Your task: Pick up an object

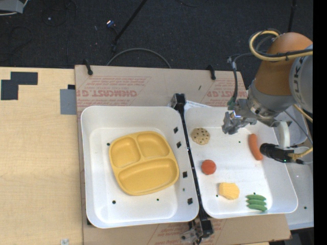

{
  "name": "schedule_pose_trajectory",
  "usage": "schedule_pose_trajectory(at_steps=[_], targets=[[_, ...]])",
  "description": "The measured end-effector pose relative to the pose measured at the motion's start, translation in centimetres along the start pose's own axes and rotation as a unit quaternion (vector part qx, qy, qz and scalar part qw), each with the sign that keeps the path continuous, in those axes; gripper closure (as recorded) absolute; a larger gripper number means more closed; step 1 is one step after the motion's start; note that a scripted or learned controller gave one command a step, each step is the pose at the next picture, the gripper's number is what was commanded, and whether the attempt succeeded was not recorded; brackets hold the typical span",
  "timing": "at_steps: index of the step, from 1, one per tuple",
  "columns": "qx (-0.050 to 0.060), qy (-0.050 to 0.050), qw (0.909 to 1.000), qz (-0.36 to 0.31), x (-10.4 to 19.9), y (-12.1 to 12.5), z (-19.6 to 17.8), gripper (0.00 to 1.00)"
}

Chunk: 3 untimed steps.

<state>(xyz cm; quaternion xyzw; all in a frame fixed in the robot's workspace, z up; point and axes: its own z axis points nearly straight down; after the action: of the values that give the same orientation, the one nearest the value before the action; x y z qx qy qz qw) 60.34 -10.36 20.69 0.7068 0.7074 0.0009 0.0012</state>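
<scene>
Yellow plastic divided tray [143, 162] sits in the left white bin [97, 137]. Right white bin [286, 198] has a round cookie [200, 136], red tomato [208, 167], orange carrot [255, 146], yellow cheese chunk [229, 191] and green pea pods [256, 202]. Metal gripper [231, 124] hovers near the cookie, can't tell if the fingers are open or closed

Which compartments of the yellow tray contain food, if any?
None. The yellow tray in the left bin shows three bare compartments; the cookie and tomato lie in the right bin.

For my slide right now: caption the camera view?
Gripper above right white bin of toy food; yellow divided plate left.
</scene>
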Motion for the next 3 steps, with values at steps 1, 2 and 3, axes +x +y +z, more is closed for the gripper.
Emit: schedule_pose_trajectory(at_steps=[1,2,3], targets=[[0.002,0.000,1.0000,0.000,-0.1,0.0,-2.3,1.00],[0.003,0.001,1.0000,-0.002,4.3,0.0,-2.8,1.00],[0.004,0.001,1.0000,-0.001,9.3,-0.1,-1.5,1.00]])
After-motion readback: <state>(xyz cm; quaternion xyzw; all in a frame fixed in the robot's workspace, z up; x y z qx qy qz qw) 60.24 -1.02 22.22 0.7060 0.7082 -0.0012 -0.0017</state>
